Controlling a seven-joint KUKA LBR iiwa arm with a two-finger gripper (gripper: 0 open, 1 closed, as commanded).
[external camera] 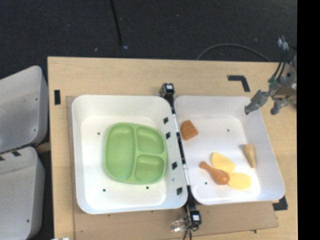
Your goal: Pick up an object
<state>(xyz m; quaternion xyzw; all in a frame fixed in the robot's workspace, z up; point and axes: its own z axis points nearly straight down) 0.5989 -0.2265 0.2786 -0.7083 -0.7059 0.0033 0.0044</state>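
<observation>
Hovering at the right edge of the view, the gripper (266, 104) sits above the far right corner of the right bin (260, 184), and its two fingers (256, 103) look spread apart with nothing between them. Its fingertips hang over the bin's rim, well apart from every item inside. Two white bins sit side by side on the bench (125, 74), touching along a middle seam with small black clips. The left bin (85, 194) holds a green tray (135, 153) with three compartments, lying flat near the bin's centre. Near the seam in the right bin lies a brown lump (188, 130), toward the far side. Closer to the near side lies an orange drumstick (215, 173), its thick end touching a yellow piece (239, 181); a second yellow piece (222, 161) lies just beside the drumstick on its far side. A tan cone (250, 155) rests near the bin's right wall, a little apart from the yellow pieces. A dark cable (235, 47) loops across the floor beyond the bench.
</observation>
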